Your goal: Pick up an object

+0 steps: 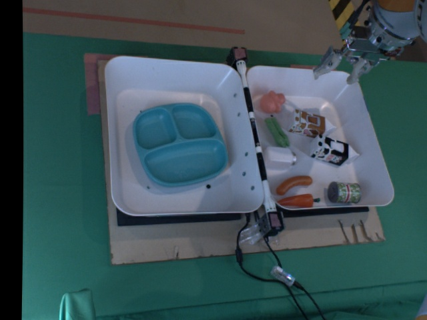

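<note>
My gripper [341,68] hangs above the far right corner of the right bin [373,153], open, with nothing between its fingers. Below it in that bin lie a pink toy [271,101], a green pod [277,131], a brown-and-white carton [307,123], a black-and-white cow-print carton [329,151], a white block [280,157], a sausage [294,184], a red-orange pepper [296,201] and a small can [344,192]. All sit apart from the gripper.
The left bin [127,79] holds a teal divided plate [180,143]. A black-and-white bar [253,127] runs along the seam between the bins. Cables [280,275] trail off the front edge onto the green cloth.
</note>
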Available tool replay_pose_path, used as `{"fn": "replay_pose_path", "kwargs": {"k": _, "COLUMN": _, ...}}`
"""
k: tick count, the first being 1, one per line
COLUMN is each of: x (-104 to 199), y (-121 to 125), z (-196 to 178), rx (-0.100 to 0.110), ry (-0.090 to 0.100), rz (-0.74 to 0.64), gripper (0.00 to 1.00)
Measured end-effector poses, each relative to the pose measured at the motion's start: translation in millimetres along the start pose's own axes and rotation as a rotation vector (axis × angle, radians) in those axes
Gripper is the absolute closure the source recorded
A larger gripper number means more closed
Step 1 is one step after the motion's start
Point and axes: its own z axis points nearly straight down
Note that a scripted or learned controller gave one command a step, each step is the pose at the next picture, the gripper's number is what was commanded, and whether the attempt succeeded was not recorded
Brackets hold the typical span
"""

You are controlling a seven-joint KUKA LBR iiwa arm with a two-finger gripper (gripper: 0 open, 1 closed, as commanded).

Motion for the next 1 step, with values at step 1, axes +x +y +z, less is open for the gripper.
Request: {"fn": "replay_pose_path", "kwargs": {"k": 1, "x": 60.1, "y": 27.1, "z": 103.6, "rx": 0.009, "ry": -0.004, "rz": -0.002, "gripper": 0.0}}
